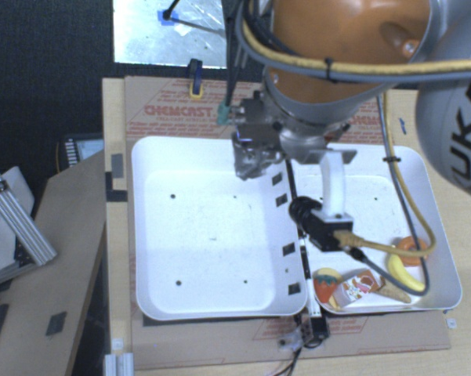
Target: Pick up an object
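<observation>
My gripper [255,161] hangs as a blurred metallic block below the orange wrist band [341,22]. It is over the back of the left bin [204,233], close to the divider [294,233] between the bins. Nothing can be seen held in it. The objects lie in the front corner of the right bin [376,186]: a yellow banana [404,272], an orange round item [411,246] behind it, a red and white packet [353,287], a small orange-red piece [326,285] and a tan cone-shaped piece [392,291]. The gripper is well away from them, up and to the left.
A white bracket [333,185] and a black fitting [320,227] with a yellow cable [376,247] hang from the arm over the right bin. Black hoses loop down the arm's side. The bins rest on cardboard [172,108]; a metal rail [16,218] stands at left.
</observation>
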You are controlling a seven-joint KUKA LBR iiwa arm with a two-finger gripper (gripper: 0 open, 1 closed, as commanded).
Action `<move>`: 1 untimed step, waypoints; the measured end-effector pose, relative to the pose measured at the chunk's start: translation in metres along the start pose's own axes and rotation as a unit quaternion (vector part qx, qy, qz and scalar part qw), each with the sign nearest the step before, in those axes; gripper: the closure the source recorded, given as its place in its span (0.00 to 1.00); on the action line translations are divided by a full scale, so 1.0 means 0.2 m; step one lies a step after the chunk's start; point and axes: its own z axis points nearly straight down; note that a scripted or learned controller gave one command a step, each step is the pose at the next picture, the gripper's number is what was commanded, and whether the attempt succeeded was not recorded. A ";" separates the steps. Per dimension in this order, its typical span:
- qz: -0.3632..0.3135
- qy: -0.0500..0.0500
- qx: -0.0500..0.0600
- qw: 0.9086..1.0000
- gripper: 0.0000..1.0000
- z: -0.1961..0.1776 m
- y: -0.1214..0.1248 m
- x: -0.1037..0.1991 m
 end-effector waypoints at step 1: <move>0.000 -0.001 0.002 1.000 1.00 0.42 0.00 0.18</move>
